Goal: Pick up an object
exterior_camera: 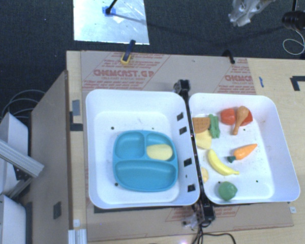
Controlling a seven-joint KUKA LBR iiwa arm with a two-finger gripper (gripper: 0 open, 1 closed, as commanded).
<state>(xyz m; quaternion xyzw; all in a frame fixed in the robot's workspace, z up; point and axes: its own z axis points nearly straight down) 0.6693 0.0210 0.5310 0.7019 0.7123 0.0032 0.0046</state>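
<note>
Hovering my gripper [242,9] beyond the bench's far right corner; can't tell its state. Targeting the carrot [243,151] mid right bin [283,151]: well apart from neighbours, so I descend straight over it.

1. Right bin, upper part: red tomato [227,116] touching a brown drumstick [240,118] that leans across it.
2. Upper left of that bin: orange-brown piece [200,123], green piece [214,126], pale yellow piece [204,140].
3. Centre: carrot [243,151], banana [220,163].
4. Lower edge: green round item [226,190].
5. Left bin: yellow oval [159,152] in a blue tray compartment.
</note>
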